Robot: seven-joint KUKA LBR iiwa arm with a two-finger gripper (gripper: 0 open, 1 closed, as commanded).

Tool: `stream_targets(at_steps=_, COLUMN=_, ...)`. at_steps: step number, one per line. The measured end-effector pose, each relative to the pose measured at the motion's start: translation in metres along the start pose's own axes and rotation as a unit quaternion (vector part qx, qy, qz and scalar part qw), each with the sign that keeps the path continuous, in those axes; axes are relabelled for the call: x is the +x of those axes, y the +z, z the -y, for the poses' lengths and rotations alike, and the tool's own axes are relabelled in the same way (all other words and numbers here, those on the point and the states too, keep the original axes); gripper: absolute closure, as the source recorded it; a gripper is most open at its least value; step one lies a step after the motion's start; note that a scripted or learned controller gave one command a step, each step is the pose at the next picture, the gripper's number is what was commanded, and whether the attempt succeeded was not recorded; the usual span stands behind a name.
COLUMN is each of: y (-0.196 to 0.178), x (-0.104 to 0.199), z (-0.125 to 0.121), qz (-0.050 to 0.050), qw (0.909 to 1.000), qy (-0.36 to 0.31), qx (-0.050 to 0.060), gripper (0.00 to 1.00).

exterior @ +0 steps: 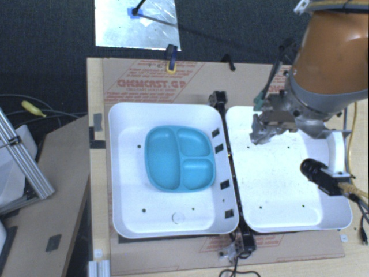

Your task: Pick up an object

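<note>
- Camera view: the table [190, 77] carries two shallow white bins side by side, the left bin [130, 212] and the right bin [288, 212], their inner walls touching along a row of black clips [222, 166].
- The only evident object to pick is a blue divided plate [179, 157] with three compartments. It lies flat near the middle of the left bin, the right way up, clear of all four walls.
- The arm [334, 39] reaches in from the right, and its hand [265, 130] hangs over the upper left part of the right bin, near the shared wall.
- State of the hand: it points down toward the bin floor. Nothing can be seen between its parts, so it appears to hold nothing; how far open it stands I cannot tell at this sharpness.
- Judgement: the hand stands over the bin with no pickable object on its floor, well apart from the plate, so the pick is not yet begun.
- A black cylindrical fitting [320, 175] sits at the right bin's right side, with cables beyond it. I judge it part of the rig, not a pick target.
- Edges and room: the plate has bare floor all round it, giving approach room. Its rim is low and flat, so I judge a grasp would need a finger over the rim.
- Risk: the shared wall and clips lie between hand and plate; a low sideways move could strike them.
</note>
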State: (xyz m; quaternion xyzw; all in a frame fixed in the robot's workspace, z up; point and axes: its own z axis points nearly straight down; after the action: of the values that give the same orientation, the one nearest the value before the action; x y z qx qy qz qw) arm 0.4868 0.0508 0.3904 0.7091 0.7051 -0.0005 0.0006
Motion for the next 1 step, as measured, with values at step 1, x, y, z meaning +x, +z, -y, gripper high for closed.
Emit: stream_targets(at_steps=1, y=-0.0126, x=0.0843, z=-0.0164, qz=-0.002, qw=1.0, qy=-0.008, qx=-0.002, gripper=1.0)
